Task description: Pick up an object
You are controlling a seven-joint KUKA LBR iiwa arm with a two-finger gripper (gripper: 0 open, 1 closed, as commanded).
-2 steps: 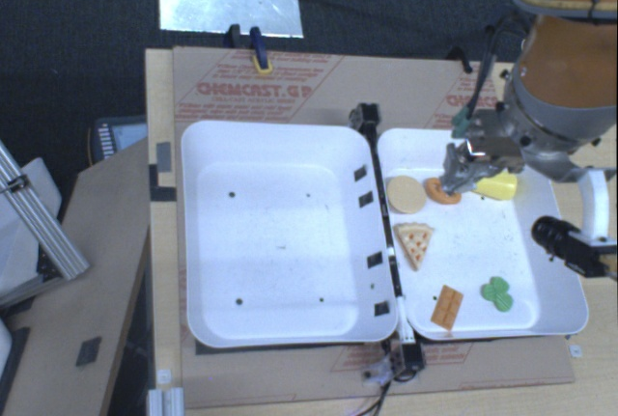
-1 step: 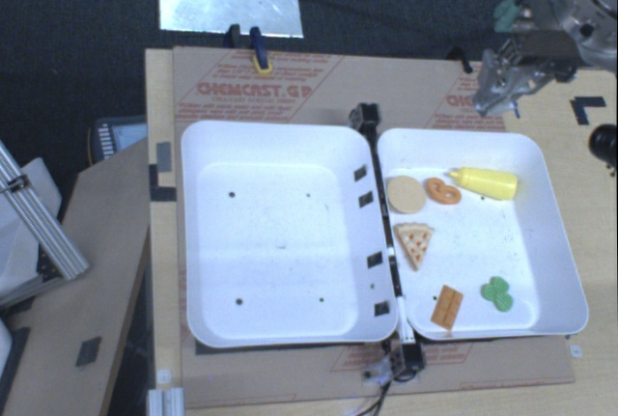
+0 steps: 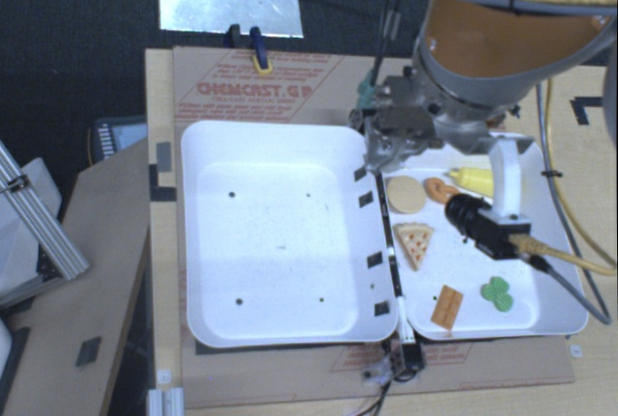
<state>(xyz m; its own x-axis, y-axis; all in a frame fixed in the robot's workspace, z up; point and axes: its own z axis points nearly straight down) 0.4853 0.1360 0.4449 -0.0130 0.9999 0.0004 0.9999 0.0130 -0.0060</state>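
Grey metal jaws (image 3: 386, 153) low over right shallow white plastic bin (image 3: 550, 293), just beside round tan cracker (image 3: 407, 194). Open or shut: cannot tell. Near cracker: triangular toy pizza slice (image 3: 414, 244), yellow toy piece (image 3: 470, 179).

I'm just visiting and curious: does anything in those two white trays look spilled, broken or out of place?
Nothing stands out. The toy foods lie apart and whole in the right bin: a round cracker, a pizza slice, a brown wafer, a green leafy piece and a yellow piece.
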